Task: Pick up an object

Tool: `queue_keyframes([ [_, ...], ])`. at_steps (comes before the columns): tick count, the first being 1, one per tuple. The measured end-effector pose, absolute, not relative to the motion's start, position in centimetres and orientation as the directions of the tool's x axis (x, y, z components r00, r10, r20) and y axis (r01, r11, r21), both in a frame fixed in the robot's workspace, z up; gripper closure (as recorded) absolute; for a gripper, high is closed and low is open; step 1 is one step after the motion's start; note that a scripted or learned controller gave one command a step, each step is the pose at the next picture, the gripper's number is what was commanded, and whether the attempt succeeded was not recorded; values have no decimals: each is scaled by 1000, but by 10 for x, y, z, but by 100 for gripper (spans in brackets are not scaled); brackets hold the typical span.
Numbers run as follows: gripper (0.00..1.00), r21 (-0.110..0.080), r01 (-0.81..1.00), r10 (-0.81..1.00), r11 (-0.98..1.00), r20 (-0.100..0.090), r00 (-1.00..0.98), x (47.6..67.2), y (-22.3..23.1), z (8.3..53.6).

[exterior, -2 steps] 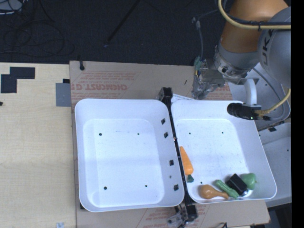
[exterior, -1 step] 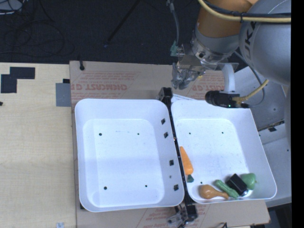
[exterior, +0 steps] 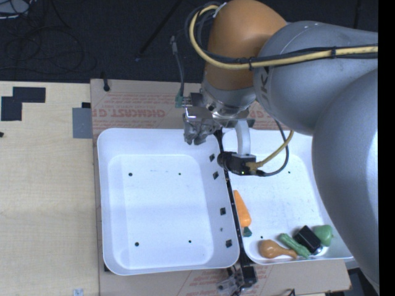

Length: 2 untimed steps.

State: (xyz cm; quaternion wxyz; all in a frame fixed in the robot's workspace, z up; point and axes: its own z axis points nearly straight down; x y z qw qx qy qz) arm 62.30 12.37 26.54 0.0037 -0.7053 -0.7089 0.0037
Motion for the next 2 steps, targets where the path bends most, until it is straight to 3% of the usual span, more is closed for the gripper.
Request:
queue_keyframes([
  [1,100,4,1000,1000,8,3,-8,645,219,315],
  [2,100,-4,1000,1000,3,0,-3,623,245,319],
])
